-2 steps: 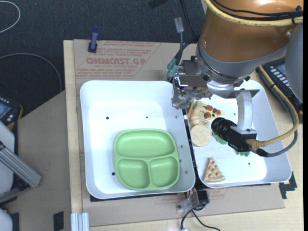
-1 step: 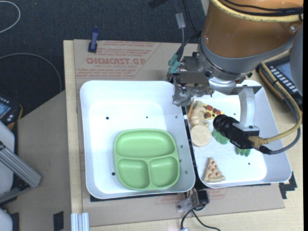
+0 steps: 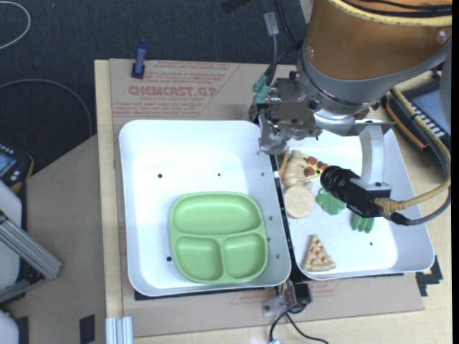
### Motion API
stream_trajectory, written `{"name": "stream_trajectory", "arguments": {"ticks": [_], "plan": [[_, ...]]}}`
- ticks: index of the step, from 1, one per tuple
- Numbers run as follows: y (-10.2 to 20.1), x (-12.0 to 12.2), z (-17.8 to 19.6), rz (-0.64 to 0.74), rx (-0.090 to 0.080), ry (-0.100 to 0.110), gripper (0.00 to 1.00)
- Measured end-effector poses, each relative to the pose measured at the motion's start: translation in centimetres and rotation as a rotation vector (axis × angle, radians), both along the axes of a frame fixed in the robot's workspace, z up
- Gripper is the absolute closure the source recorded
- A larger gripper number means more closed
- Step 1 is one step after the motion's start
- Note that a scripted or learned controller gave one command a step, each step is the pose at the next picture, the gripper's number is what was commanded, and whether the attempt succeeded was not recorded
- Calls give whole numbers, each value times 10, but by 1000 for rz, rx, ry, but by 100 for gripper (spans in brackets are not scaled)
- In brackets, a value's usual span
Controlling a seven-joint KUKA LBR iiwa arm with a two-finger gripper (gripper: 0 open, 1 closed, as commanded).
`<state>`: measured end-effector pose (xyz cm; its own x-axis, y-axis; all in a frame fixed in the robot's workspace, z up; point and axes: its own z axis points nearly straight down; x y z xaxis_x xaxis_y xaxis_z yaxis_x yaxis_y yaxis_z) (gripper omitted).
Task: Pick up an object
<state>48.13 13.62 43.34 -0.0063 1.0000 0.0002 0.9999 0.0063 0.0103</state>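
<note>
You are seeing the gripper [image 3: 276, 136] hanging at the right bin's [image 3: 409, 256] top-left corner above the pizza slice [image 3: 300, 166], grip state indeterminable, nothing visibly held, so the pick is remaining undone.

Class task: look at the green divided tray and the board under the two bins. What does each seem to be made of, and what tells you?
Green divided tray: probably moulded plastic, matte; one even colour, rounded moulded compartments.
Board: likely cardboard or paper-covered sheet; flat tan surface with red printed lettering.
</note>
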Motion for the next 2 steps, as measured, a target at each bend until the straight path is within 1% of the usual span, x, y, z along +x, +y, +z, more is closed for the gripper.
{"name": "stream_trajectory", "arguments": {"ticks": [2], "plan": [[1,1,21,2,0,-5,100]]}}
